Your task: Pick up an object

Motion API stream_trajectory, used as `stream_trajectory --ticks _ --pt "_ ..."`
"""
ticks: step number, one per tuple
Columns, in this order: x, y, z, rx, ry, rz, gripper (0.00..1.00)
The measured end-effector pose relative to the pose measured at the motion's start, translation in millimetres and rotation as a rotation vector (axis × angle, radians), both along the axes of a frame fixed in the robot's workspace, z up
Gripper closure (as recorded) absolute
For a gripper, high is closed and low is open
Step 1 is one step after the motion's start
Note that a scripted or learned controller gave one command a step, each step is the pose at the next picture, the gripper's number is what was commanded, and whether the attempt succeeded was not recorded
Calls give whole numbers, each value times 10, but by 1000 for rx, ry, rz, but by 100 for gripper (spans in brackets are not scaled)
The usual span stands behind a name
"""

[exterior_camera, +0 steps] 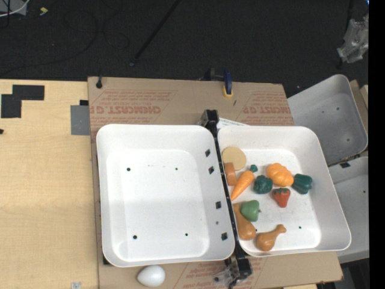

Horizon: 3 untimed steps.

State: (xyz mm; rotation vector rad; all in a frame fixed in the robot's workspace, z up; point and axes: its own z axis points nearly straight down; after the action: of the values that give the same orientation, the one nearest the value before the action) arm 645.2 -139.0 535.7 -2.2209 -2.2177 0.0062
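Cardboard sheet (180, 104): red print, upside down, unreadable.

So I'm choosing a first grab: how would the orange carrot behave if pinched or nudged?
The carrot looks like rigid, glossy plastic, so probably stiff, light and somewhat slippery. Its tapered round shape may roll or pivot when nudged. It leans against neighbouring pieces by the right bin divider, likely crowding finger access.

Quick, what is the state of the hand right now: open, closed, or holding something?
Hand: at the top right, away from the bins; open or closed cannot be told, and nothing is seen in it.
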Motion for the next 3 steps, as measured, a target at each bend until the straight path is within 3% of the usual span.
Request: stream_trajectory --ticks 1,2,3 --pt "-6 -425 -399 1 6 -2 100" --pt "-1 -510 -292 0 0 1 100" --pt "0 -301 13 1 -2 3 100"
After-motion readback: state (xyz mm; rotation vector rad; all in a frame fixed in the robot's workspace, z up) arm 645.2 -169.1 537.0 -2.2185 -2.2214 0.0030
